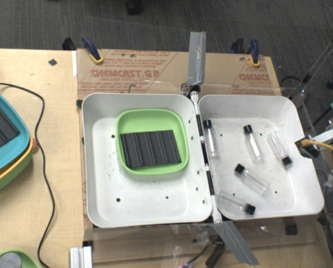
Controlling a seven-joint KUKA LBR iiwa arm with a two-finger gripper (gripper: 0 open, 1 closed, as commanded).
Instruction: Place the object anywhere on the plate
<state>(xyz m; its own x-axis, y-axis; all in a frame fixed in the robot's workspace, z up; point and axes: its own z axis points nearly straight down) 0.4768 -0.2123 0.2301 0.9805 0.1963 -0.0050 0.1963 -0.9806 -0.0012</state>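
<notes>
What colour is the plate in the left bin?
Light green plate, holding a dark grey ribbed insert; the camera view shows it clearly.

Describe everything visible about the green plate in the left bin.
The green plate is a squarish, light green dish with rounded corners and a raised rim, plastic by the look of it. It lies flat on the floor of the left white bin, toward the bin's far side and roughly centred left to right. A dark grey ribbed rectangular insert rests in its well, covering most of the nearer part. Apart from the insert, it carries nothing.
</notes>
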